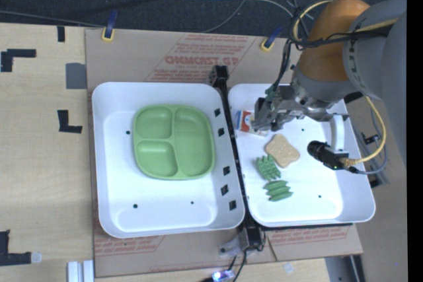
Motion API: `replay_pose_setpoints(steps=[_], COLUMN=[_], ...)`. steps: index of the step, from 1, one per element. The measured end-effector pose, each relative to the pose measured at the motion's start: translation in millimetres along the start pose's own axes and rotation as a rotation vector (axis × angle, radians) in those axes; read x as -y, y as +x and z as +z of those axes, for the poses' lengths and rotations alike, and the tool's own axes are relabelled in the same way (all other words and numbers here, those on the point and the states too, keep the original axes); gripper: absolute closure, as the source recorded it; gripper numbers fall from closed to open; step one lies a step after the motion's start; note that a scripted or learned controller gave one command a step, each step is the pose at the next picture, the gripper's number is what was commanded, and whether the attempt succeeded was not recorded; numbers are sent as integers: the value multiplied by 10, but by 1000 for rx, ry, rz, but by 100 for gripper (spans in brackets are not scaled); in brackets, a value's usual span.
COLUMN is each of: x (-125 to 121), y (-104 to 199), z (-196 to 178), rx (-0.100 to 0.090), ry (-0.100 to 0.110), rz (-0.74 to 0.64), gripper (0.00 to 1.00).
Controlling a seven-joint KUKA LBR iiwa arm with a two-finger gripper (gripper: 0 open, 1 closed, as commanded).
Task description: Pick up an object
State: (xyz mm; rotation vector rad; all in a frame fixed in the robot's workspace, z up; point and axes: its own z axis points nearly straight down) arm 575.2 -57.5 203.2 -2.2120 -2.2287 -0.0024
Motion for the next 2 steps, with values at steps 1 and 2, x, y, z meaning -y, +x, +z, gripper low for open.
replay_pose_setpoints(steps=[1, 2], x=[-125, -189], y=[554, 1160], z=[50, -94], rx=[0, 0], ry=[2, 0], rz=[0, 0], gripper=[100, 100])
